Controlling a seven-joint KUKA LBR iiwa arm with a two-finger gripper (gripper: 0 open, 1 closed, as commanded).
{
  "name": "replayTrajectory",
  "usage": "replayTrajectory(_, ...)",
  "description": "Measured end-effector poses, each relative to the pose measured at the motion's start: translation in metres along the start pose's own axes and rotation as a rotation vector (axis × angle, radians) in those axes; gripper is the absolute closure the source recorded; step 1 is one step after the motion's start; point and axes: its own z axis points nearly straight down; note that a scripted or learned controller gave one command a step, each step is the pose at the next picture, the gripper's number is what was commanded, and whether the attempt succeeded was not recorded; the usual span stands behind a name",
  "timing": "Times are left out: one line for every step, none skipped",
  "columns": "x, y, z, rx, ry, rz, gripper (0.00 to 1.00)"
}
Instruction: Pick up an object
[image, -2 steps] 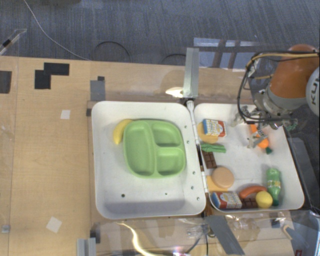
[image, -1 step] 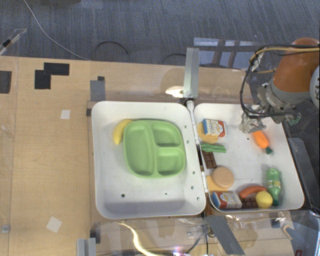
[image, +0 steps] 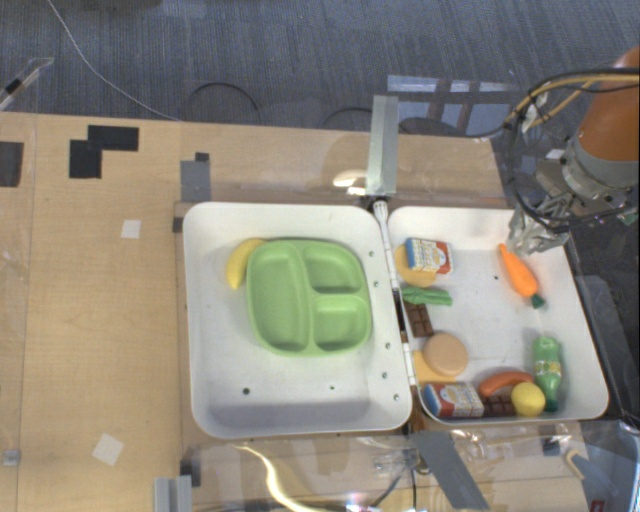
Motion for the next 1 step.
replayTrajectory(-0.0001,0.0009,0.0017,-0.003,0.001,0.000,0.00)
